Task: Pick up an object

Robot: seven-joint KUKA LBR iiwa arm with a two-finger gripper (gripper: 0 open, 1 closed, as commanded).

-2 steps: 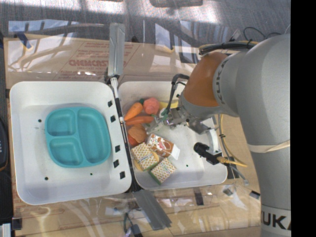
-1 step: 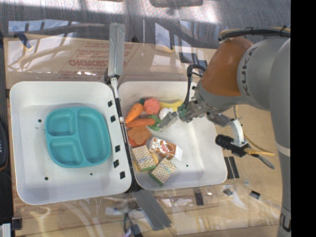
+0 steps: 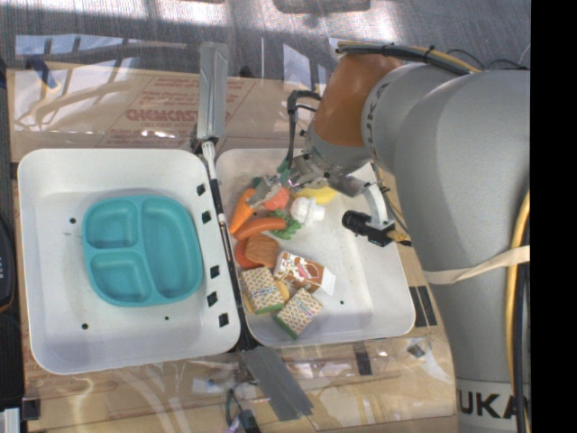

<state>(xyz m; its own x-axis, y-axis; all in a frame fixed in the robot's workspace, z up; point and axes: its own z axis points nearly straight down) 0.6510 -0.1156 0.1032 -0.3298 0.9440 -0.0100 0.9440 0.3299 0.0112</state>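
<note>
While the grey arm (image 3: pixel 433 152) reaches in from the frame's right, its claw (image 3: pixel 279 186) sits low over the toy food heaped at the upper left of the right bin (image 3: pixel 379 296); whether it is apart or together cannot be told. Carrots (image 3: pixel 245 216) and a white bottle (image 3: pixel 306 211) crowd beneath. Tightly packed pieces could likely wedge, so a grasp may slip or drag neighbours. The teal tray (image 3: pixel 142 249) lies in the left bin (image 3: pixel 45 332).

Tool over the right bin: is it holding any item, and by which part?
Cannot be told: the tool is down among the carrots in the right bin, its tips hidden.
</note>
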